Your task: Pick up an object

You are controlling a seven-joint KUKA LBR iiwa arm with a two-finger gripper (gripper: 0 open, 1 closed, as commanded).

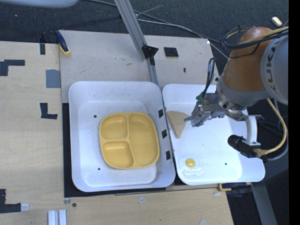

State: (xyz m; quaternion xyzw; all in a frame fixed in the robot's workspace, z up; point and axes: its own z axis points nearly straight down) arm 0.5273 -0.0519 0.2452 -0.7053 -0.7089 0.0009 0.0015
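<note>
— What is hard to make out here?

— Mostly the claw [198, 119]. It sits low over the right bin [234, 172], under the bulk of the grey and orange arm [251, 69], and it reads as a dark grey cluster. Whether it is apart or together cannot be told from this angle. The arm's body also covers the bin's upper right corner.

— Does it hold anything?

— Nothing can be seen in its grip. Its tip hangs just beside the tan wedge [176, 122], which lies flat against the bin's left wall. Whether metal touches the wedge is unclear.

— Anything else in that bin?

— A toy fried egg [191, 165], white with a yellow yolk, near the front edge, well apart from the claw. Its white blends into the bin floor, so its outline is faint.

— And the left bin [84, 139]?

— A yellow divided plate [129, 140] with three compartments lies in the middle, in plain sight. A slanted metal pole [133, 25] crosses the tabletop [108, 55] behind it, cut off at the top.
</note>
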